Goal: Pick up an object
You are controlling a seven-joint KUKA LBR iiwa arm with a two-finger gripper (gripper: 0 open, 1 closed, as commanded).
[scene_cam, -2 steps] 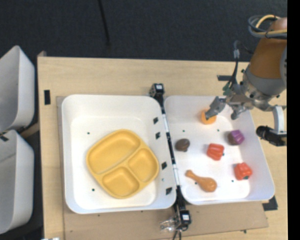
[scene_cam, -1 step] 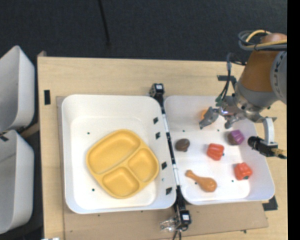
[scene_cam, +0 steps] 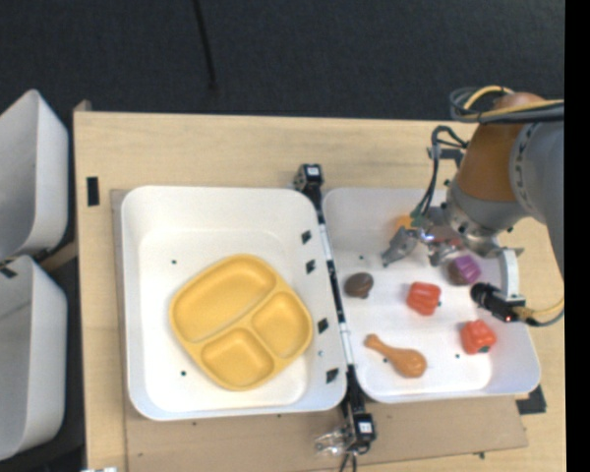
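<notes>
Right of centre in the frame, the claw (scene_cam: 420,246) hangs over the upper part of the right bin (scene_cam: 374,377), fingers spread apart and gripping nothing. A purple object (scene_cam: 463,268) lies just beside it. Lower down sit a brown lump (scene_cam: 359,284), two red peppers (scene_cam: 424,298) and a drumstick (scene_cam: 397,356). A yellow divided tray (scene_cam: 240,320) fills the left bin (scene_cam: 147,382).
</notes>
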